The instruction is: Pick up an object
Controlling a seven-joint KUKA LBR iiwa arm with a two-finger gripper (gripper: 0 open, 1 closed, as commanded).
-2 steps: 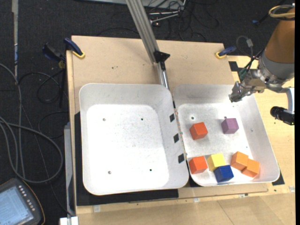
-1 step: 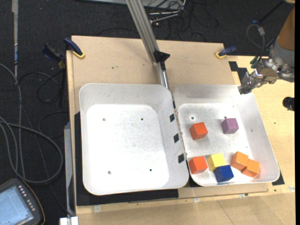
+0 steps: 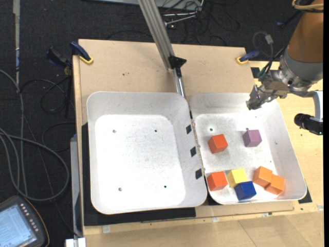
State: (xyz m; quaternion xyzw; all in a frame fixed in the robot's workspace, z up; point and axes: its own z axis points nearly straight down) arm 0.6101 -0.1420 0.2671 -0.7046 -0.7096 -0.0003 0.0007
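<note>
The right bin [image 3: 288, 148] holds several small blocks. An orange cube [image 3: 218, 143] and a purple cube [image 3: 252, 137] lie near its middle. Along its front edge sit another orange cube [image 3: 217, 180], a yellow cube [image 3: 237, 176], a blue cube [image 3: 245, 190] and an orange block pair [image 3: 269, 179]. My gripper [image 3: 254, 103] hangs over the bin's back right part, above and behind the purple cube, with nothing seen between its fingers.
The left bin [image 3: 97, 138] lies beside the right one. A metal pole [image 3: 157, 27] slants down to the bins' shared back corner. Clamps [image 3: 82, 53] hold the bench's back edge. A black fitting [image 3: 308, 122] sticks out at the right.
</note>
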